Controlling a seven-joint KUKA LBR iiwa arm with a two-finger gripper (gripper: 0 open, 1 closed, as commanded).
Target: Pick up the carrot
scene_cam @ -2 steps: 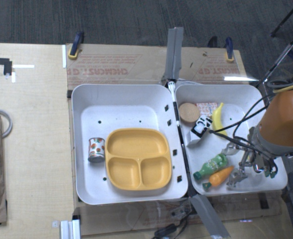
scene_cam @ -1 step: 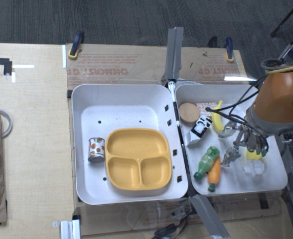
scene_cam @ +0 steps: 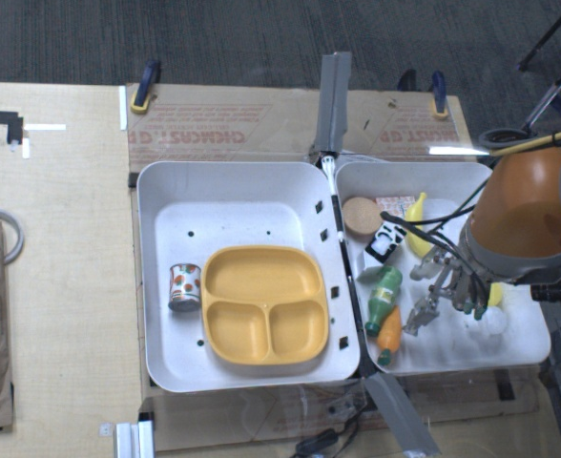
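Jaws look spread, metal fingers (scene_cam: 422, 315) splayed apart with nothing between them — gripper (scene_cam: 438, 299) hangs over the right bin (scene_cam: 524, 351), lower right of the frame, under the orange wrist band (scene_cam: 529, 208).

Camera view, left to right:

- Left bin (scene_cam: 166, 351) holds a yellow divided plate (scene_cam: 264, 303) at its centre-bottom and a small printed can (scene_cam: 184, 286) lying just beside the plate's left edge.
- Right bin: carrot (scene_cam: 388, 333) sits at the lower left of that bin, orange body with the green end pointing toward the bottom edge. It is touching or nearly touching the green bottle (scene_cam: 384, 298) just above it.
- Nearest fingertip is just right of the carrot, apart from it — no contact visible.
- Round tan disc (scene_cam: 362, 216) at the bin's upper left, a black-and-white item (scene_cam: 384, 242) below it, a yellow banana-like piece (scene_cam: 416, 227) to the right of those.
- Dark cables run from the arm across the upper part of the bin.
- Another yellow bit (scene_cam: 494, 294) peeks out by the gripper's right side; can't tell what it is.
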